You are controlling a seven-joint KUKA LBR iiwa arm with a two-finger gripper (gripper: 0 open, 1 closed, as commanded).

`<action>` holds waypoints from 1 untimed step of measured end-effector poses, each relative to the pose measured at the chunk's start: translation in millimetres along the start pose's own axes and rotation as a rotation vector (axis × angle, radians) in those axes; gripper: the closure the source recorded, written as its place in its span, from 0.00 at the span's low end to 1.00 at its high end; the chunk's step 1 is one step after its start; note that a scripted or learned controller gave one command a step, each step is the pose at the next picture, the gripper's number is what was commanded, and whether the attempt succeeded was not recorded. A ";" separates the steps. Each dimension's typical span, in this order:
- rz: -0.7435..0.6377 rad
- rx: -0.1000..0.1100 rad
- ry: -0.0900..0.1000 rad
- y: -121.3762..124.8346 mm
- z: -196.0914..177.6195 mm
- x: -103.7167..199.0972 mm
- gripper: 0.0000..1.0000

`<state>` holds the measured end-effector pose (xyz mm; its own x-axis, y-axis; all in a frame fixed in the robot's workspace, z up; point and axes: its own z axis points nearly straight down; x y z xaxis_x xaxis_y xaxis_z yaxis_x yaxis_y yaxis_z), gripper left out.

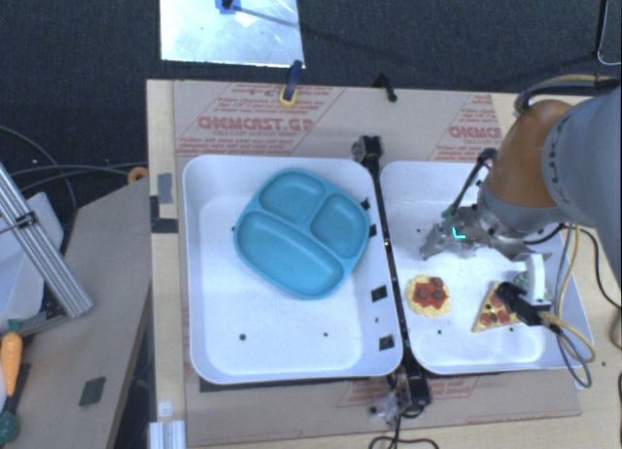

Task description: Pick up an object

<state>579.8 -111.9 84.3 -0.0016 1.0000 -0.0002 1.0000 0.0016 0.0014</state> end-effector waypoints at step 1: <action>0.002 0.005 0.001 -42.8 0.3 -2.4 0.00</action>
